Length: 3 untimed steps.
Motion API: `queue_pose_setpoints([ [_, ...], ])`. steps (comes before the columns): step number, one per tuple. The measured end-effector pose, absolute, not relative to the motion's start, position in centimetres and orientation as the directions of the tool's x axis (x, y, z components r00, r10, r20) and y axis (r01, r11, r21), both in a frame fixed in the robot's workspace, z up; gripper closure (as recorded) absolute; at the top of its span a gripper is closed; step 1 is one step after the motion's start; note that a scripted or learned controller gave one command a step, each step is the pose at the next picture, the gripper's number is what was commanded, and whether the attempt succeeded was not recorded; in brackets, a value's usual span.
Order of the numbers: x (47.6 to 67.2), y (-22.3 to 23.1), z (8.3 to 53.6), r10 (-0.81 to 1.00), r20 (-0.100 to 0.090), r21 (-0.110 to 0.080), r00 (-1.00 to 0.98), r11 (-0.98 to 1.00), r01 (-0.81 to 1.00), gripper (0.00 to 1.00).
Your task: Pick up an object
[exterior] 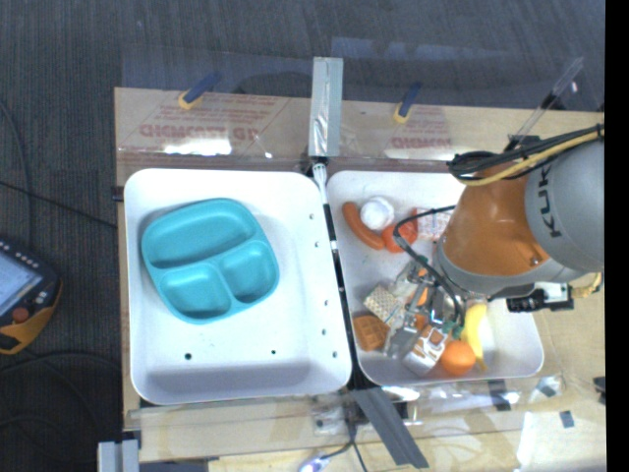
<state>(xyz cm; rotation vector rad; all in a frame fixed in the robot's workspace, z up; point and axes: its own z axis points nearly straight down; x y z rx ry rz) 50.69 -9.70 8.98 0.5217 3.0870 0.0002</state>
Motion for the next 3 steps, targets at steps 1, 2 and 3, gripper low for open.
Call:
queue_pose_setpoints([
  [1, 50.8, -9.7, 10.0, 0.328, -0.013, 0.001, -0.945, 0.945, 0.328, 1.00],
  [2, 50.8, -9.7, 10.0, 0.328, -0.013, 0.001, -0.945, 0.945, 0.328, 0.00],
  [3, 59.7, -10.0, 9.2, 0.497, -0.003, 0.000, -0.868, 0.868, 0.497, 0.00],
])
